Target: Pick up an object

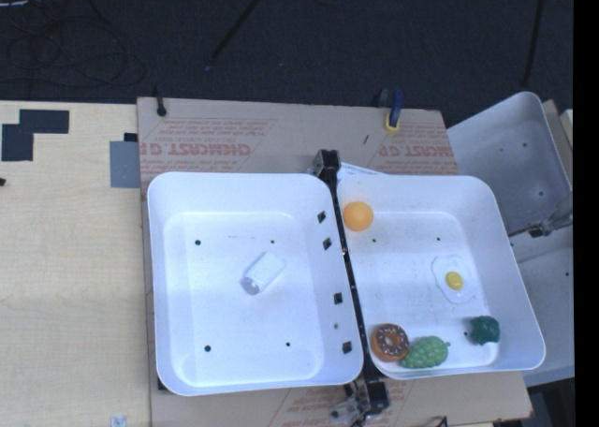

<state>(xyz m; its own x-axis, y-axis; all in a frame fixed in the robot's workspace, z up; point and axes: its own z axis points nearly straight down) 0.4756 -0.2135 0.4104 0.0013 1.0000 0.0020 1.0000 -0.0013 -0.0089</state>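
Left bin (178, 228) holds a white cylinder (262, 272). Right bin (510, 313) holds an orange ball (357, 216), fried egg (454, 280), doughnut (388, 342), green grapes (426, 352) and broccoli (484, 329).

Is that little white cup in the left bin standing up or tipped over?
Tipped over. The white cup lies on its side on the left bin's floor, its round end facing the lower left.
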